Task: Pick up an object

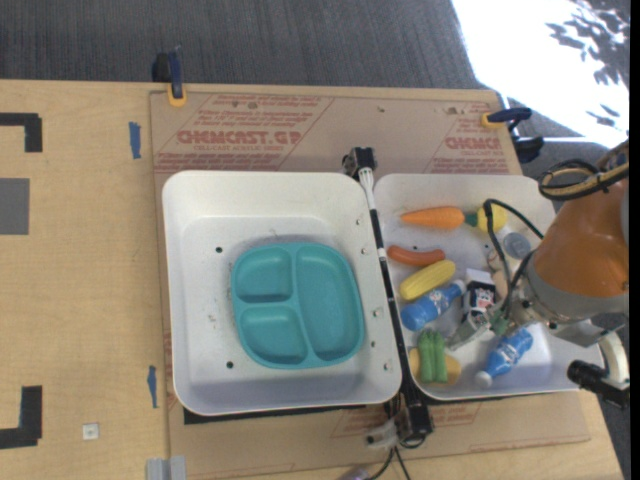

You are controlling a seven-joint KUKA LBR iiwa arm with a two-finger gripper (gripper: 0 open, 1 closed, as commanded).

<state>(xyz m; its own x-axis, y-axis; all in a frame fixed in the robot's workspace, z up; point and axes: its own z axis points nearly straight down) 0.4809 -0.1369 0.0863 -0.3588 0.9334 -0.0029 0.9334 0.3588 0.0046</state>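
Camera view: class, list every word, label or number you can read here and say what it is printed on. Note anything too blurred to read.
"CHEMCAST GP": red print on the brown sheet behind the left bin.
"CHEMCAST": same print, cut off, on the sheet behind the right bin.
Labels on the blue bottles and small carton: too blurred to read.

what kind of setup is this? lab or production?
Likely a robot lab test bench: toy food in the right bin, a teal divided tray in the left bin, boards held by clamps.
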